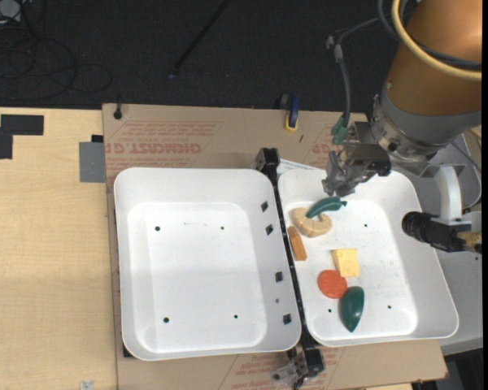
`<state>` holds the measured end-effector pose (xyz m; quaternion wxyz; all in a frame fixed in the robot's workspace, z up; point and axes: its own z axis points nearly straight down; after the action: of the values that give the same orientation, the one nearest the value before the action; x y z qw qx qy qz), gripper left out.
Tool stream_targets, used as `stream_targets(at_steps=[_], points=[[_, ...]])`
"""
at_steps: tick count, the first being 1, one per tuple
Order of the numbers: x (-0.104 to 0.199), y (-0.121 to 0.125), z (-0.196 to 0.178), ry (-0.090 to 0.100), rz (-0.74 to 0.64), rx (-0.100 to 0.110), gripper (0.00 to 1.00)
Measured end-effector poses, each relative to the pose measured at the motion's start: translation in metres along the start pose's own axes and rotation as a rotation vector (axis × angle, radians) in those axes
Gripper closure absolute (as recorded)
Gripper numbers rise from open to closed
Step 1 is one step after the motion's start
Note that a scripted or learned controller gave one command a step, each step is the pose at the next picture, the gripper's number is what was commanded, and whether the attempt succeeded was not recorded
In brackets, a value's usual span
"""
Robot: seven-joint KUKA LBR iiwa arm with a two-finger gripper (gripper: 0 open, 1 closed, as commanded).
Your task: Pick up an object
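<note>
The right bin [415,315] holds several small objects. A teal curved piece [325,207] lies on a beige ring-shaped piece [311,224] near the bin's upper left. Beside them lies an orange stick [297,244]. Lower down sit a yellow block [346,262], a red disc [332,283] and a dark green oval [351,308]. My gripper [340,187] hangs over the bin's upper left, just above and right of the teal piece. I see nothing between its tips.
The left bin [138,299] lies beside the right one, with a black clamp bar [278,242] between them. A black cylinder [427,230] juts in at the right bin's right edge. A blue-yellow clip [292,114] stands at the board's back.
</note>
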<state>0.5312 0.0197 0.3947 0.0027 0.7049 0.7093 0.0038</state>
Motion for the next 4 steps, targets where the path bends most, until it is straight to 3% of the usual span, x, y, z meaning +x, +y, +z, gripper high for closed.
stream_targets(at_steps=[1, 2, 4], points=[[0.050, 0.009, -0.119, 0.001, -0.001, -0.002, 1.00], [0.092, -0.019, -0.145, 0.000, 0.001, 0.009, 1.00], [0.174, -0.054, -0.142, -0.003, 0.000, 0.017, 1.00]])
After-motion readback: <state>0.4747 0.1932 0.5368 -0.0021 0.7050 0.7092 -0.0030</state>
